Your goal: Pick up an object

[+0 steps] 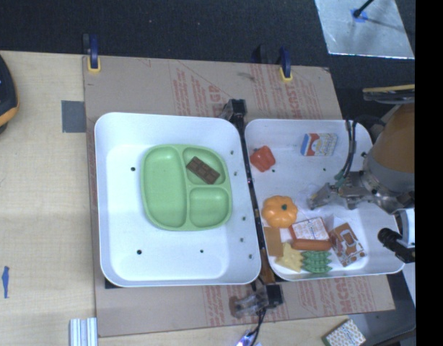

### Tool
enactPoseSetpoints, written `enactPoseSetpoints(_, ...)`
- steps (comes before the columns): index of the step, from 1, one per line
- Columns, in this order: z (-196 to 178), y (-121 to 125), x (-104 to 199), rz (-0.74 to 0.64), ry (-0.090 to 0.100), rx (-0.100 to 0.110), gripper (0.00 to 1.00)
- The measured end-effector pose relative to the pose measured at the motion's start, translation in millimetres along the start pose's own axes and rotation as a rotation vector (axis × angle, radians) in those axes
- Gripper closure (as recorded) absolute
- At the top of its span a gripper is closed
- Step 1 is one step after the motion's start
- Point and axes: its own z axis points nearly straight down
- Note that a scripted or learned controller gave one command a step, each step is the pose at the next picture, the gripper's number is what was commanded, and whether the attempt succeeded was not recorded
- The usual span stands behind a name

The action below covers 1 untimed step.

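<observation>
Candidate objects crowd the right bin (pixel 279 130): an orange pumpkin (pixel 280 211) near its left wall, a red piece (pixel 262 158) above it, a small carton (pixel 319 145) toward the far edge, and a sausage (pixel 312 244), a white packet (pixel 309 229) and a brown box (pixel 346 243) clustered along the near edge. The gripper (pixel 324 197) hangs over the bin's middle, with the pumpkin just to its left and the cluster just below; its opening cannot be made out, and nothing appears held. The left bin (pixel 120 258) holds a green divided tray (pixel 184 187) carrying a brown bar (pixel 203 169) in one compartment.
</observation>
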Motion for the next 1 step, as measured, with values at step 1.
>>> enactPoseSetpoints(1, -2.0, 58.4, 12.5, -0.005, -0.001, -0.01, 0.0)
